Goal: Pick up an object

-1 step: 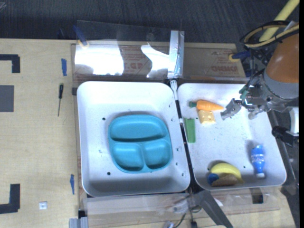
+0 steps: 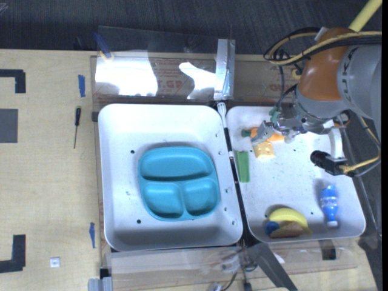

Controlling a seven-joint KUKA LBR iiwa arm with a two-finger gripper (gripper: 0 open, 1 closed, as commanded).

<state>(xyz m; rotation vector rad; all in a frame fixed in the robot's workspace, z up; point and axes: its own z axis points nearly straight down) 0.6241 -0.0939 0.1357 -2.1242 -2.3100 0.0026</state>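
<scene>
Reaches in from the right: grey arm with its orange band, gripper low over the far left part of the right bin. Cannot tell whether the claw is released or clenched; too tangled and small to judge.

Just beside the claw, an orange piece, long axis roughly left to right. Touching it on the near side, a pale yellow block, no clear long axis.

Along the bin's left wall, a green stick, long axis running far to near. Near the right wall, a blue bottle, lying far to near, white cap toward the near edge. At the near edge, a banana, lying left to right, arched away from the edge.

In the left bin, a blue tray.
</scene>
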